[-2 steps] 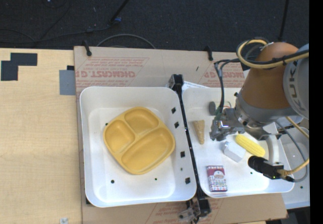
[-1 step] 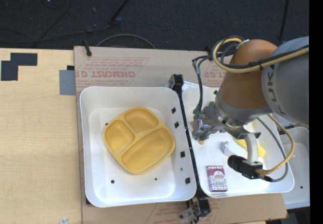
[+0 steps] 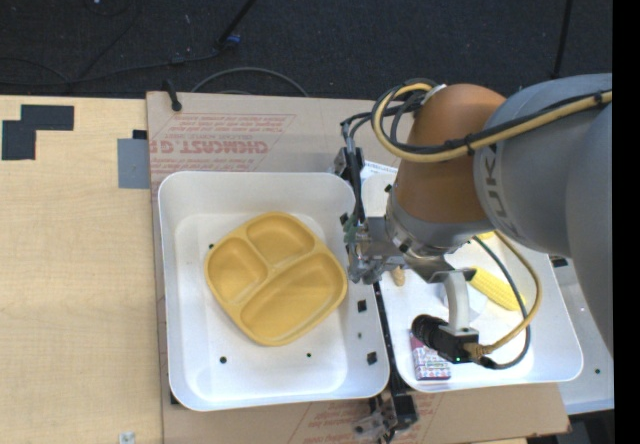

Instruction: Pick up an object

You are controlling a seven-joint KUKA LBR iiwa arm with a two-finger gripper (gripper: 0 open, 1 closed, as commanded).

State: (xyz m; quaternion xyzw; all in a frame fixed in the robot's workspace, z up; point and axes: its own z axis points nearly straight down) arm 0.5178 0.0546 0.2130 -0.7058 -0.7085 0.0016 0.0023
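A yellow divided plate (image 3: pixel 275 277) lies flat in the left bin (image 3: pixel 190 212). My gripper (image 3: pixel 372 262) hangs low over the wall between the two bins, just right of the plate's rim, and the bulky orange and grey wrist covers most of it. In the right bin (image 3: pixel 560 352) a yellow object (image 3: pixel 497 285) pokes out from under the arm, partly hidden. A small pink and white packet (image 3: pixel 432 365) lies near that bin's front edge. A tiny tan piece (image 3: pixel 398 276) shows right beside the gripper; I cannot tell what it is.
The bins rest on a cardboard sheet (image 3: pixel 230 137) with red print, on a pale wooden bench (image 3: pixel 70 282). The arm covers much of the right bin. Bare white floor shows around the plate in the left bin.
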